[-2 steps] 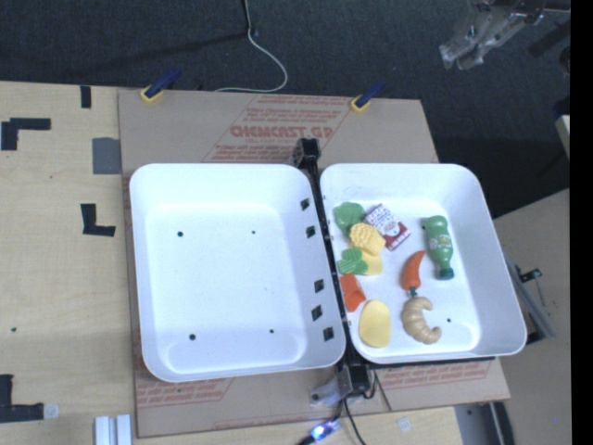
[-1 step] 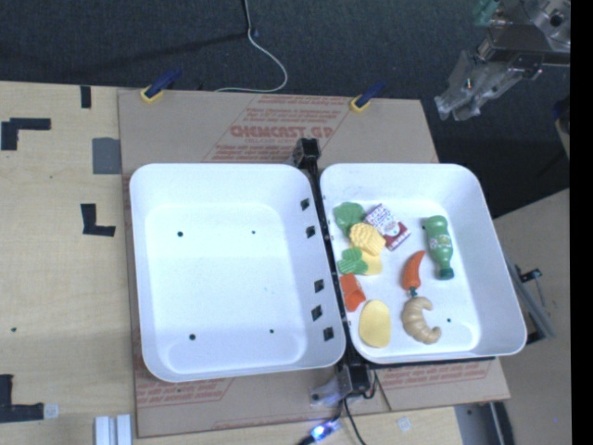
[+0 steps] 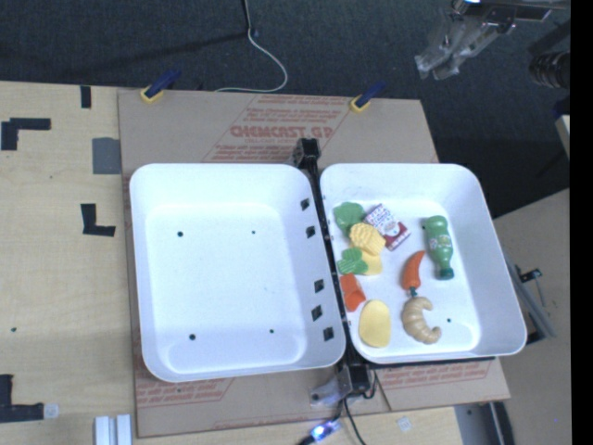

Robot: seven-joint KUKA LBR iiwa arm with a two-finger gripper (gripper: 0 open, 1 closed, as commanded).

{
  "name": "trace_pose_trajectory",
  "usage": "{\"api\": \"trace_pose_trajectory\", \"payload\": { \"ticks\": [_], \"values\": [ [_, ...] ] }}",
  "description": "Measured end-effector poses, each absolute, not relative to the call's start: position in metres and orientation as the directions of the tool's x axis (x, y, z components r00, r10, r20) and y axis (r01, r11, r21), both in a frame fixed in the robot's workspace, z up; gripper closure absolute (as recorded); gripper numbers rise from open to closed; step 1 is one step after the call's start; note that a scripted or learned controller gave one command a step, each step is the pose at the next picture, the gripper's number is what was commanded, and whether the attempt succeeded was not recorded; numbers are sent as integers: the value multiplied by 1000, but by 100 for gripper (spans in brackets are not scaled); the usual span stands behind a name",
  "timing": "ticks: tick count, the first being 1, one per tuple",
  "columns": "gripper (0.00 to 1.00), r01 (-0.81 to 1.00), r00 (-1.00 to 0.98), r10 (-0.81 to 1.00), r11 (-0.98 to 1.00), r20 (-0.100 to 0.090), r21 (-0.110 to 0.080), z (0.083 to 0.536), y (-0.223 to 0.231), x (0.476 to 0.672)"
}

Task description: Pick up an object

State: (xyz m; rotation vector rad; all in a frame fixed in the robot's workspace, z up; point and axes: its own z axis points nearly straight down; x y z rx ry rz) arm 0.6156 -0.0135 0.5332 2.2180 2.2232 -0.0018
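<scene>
Gripper (image 3: 445, 58) far right, above the dark floor.
Jaws look blurred; I cannot tell their state. Toy food lies in the right bin (image 3: 482, 211), a green bottle (image 3: 438, 246) among it.

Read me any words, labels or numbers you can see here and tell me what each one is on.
"CHEMCAST GP", red print on the cardboard sheet under the bins.
Smaller red print beside it: too blurred to read.
Red and white packet in the right bin: label too small to read.
Green bottle: label unreadable.
</scene>
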Motion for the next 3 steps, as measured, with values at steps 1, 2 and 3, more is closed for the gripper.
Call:
{"api": "trace_pose_trajectory", "payload": {
  "ticks": [1,2,3],
  "values": [
    [100,1000,-4,1000,4,1,-10,470,25,532],
    [100,1000,-2,1000,2,-2,8,538,30,595],
    [100,1000,0,1000,0,-2,-17,265,25,573]
  ]
}}
